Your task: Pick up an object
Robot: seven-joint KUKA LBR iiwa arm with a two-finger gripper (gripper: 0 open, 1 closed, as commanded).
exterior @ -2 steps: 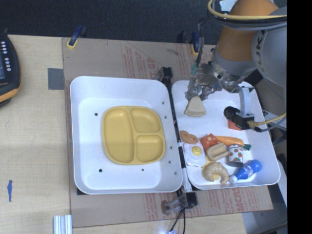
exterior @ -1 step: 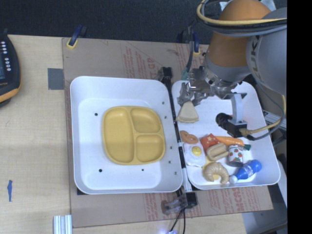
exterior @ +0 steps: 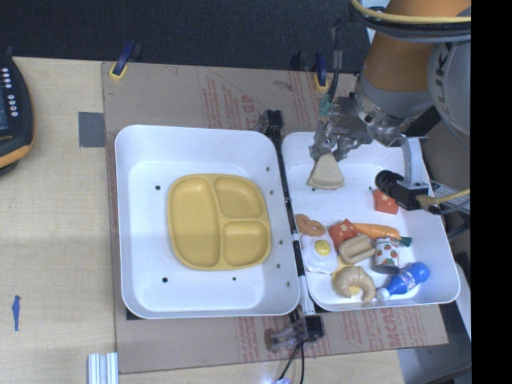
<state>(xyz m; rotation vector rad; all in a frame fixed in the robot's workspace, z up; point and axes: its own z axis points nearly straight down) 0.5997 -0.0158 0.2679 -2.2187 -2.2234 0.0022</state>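
Upper right of frame, your gripper [exterior: 330,146] hangs over the right bin [exterior: 448,294], fingers pinching the sandwich wedge [exterior: 326,174] top. Thin hold, so it could slip when lifted.

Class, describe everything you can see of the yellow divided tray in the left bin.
The yellow divided tray is a rounded, plastic-looking plate with three compartments: one long section on its left and two smaller ones on its right. It lies flat and turned slightly askew, near the middle of the left white bin. All three compartments look bare, and nothing but the bin floor touches it.
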